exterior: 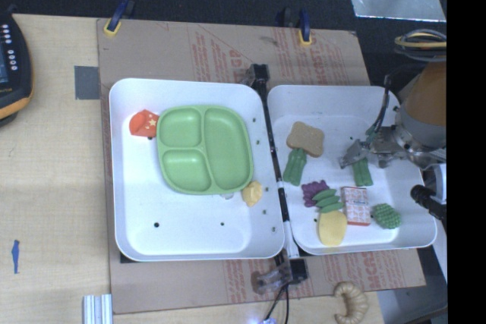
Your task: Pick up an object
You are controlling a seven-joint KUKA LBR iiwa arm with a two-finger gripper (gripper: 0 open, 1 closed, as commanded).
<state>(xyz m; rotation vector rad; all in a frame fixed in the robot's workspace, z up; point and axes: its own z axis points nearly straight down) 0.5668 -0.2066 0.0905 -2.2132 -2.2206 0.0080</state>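
Lying just beneath the gripper, a smooth elongated green piece is being touched; its grasp cannot be told.

The gripper sits low in the right bin, just above a green object; left bin holds a green divided plate.

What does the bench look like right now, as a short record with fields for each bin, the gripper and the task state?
left bin: green divided plate, red piece at its left, yellow piece at its lower right
right bin: brown bread slice, green pickle, purple grapes, yellow piece, red-and-white packet, green items
gripper: low over right bin, above a green item
task state: no grasp visible
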